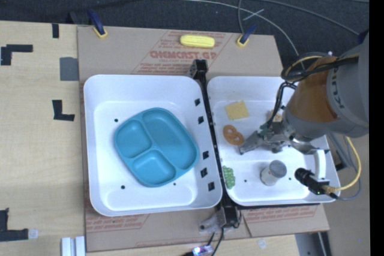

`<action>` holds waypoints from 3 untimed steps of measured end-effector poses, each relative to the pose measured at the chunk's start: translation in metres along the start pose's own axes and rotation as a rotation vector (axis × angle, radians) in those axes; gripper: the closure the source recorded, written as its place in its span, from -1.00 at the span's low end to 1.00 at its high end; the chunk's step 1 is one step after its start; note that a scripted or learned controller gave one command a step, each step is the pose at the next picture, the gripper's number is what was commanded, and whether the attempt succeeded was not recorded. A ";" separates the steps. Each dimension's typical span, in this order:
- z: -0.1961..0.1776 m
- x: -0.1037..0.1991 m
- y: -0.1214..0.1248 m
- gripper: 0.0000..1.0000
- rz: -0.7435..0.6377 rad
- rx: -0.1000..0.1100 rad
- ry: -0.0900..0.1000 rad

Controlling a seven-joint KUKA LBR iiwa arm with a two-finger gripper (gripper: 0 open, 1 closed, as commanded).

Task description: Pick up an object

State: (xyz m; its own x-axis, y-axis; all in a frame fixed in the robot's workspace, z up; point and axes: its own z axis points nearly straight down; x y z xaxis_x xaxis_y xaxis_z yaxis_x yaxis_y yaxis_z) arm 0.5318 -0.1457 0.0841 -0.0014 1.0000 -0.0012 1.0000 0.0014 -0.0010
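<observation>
The right bin holds a yellow square piece, a brown ring-shaped piece, a small green item by the near left wall and a grey cylinder. My gripper is low inside this bin, just right of the brown ring and up-left of the grey cylinder. I see nothing held in it. The arm's grey and orange wrist covers the right part of the bin.
In the left bin lies a blue divided plate. A yellow oblong object rests on the cardboard behind the bins. Clamps hold the cardboard's far edge. Cables run across the dark background.
</observation>
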 end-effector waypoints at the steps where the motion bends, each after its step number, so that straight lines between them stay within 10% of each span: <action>1: -0.012 -0.001 0.001 1.00 0.000 -0.003 -0.002; 3: -0.110 -0.011 0.000 1.00 0.001 -0.005 -0.001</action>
State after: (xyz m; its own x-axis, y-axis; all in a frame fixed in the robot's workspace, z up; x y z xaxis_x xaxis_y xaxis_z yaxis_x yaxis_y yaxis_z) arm 0.5320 -0.1571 0.1940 0.0001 1.0000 -0.0018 1.0000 -0.0001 0.0040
